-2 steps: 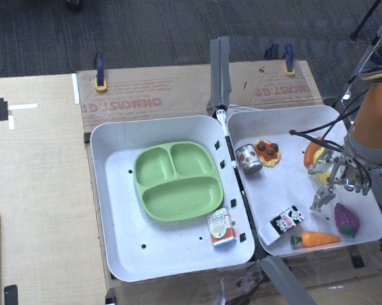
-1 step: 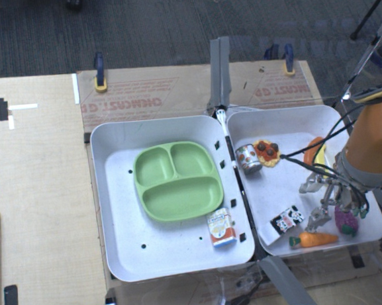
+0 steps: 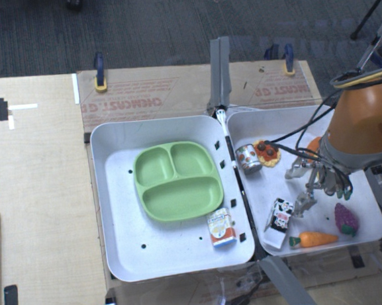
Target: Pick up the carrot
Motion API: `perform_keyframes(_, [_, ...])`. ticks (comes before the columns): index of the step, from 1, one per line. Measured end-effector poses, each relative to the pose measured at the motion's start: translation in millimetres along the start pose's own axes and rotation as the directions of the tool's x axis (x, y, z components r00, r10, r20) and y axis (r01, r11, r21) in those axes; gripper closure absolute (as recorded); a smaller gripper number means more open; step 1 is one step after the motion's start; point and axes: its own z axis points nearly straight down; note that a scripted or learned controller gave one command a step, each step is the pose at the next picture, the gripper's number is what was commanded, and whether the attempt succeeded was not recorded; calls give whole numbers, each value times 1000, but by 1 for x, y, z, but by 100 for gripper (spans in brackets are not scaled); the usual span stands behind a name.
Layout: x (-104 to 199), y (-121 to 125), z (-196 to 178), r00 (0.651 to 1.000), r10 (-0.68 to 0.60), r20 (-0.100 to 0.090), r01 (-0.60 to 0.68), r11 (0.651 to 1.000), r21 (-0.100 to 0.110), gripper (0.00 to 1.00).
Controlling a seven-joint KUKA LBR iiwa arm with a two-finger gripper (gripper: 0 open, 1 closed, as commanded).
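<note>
Camera view looks down on the desk (image 3: 35, 195), where the right bin (image 3: 376, 222) serves as the landmark. Low along that bin's near wall lies the carrot (image 3: 316, 239), orange with a green tip pointing toward the left bin (image 3: 120, 254). Just above the carrot, over the bin's middle, hangs the pincer (image 3: 309, 194), its fingers spread apart and grasping nothing. Beside the carrot on its left is a black-and-white carton (image 3: 281, 214); on its right, purple grapes (image 3: 346, 217). At the bin's far left corner sit a can (image 3: 247, 157) and a pizza slice (image 3: 268, 152). A green plate (image 3: 178, 181) and a small carton (image 3: 221, 227) occupy the left bin.
</note>
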Motion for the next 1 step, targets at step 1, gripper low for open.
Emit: perform_keyframes(1, [44,-21,-7,974,-226,29,226,974,5,0])
